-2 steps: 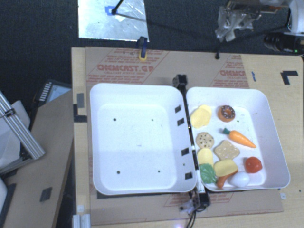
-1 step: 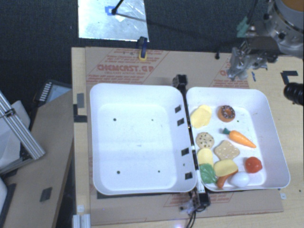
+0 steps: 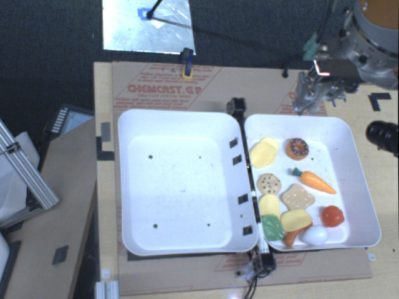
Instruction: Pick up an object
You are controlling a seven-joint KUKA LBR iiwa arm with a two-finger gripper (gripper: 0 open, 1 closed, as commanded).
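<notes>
The right bin (image 3: 352,151) holds several toy foods: a yellow piece (image 3: 264,152), a chocolate donut (image 3: 298,147), a carrot (image 3: 315,180), a cookie (image 3: 269,183), a cracker (image 3: 297,197), a tomato (image 3: 333,216), a white egg (image 3: 316,235), and a green leafy piece (image 3: 272,227). My gripper (image 3: 307,101) hangs above the bin's far rim, beyond the donut, with nothing visible between its fingers. The arm comes in from the upper right.
The left bin (image 3: 134,167) lies beside the right one, joined by black clips (image 3: 237,143) along the middle. A shiny metal sheet (image 3: 148,17) lies at the back. A yellow-and-blue clamp (image 3: 187,64) sits at the board's far edge.
</notes>
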